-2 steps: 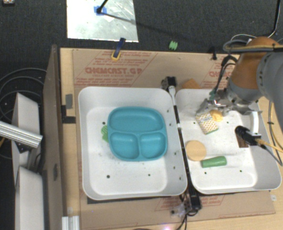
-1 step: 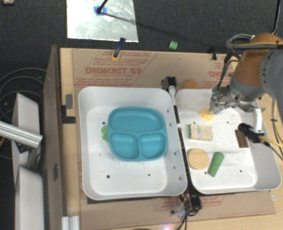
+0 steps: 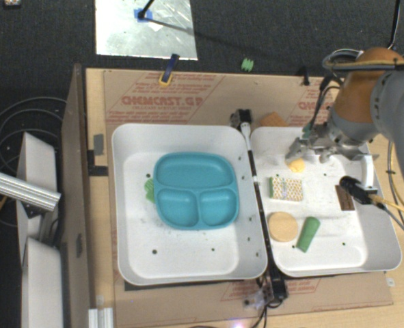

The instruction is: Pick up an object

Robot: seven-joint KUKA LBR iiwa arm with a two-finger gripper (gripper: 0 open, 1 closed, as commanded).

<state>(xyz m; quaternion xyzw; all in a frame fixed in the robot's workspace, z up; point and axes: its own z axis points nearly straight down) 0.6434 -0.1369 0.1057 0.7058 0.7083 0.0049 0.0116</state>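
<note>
Gripper [image 3: 310, 149] hovers near the small yellow piece [image 3: 296, 164] in the right bin [image 3: 386, 251]; finger state unclear. Watch for it skidding away under an off-centre close.

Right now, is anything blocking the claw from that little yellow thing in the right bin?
Nothing visible does. The gripper hangs just above and beside the yellow piece; the patterned card, round biscuit and green stick lie farther off.

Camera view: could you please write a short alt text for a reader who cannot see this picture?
The grey arm's gripper hangs low over a small yellow object in the right white bin, which also holds a patterned block, a tan disc and a green cylinder. The left bin holds a blue divided tray.
</note>
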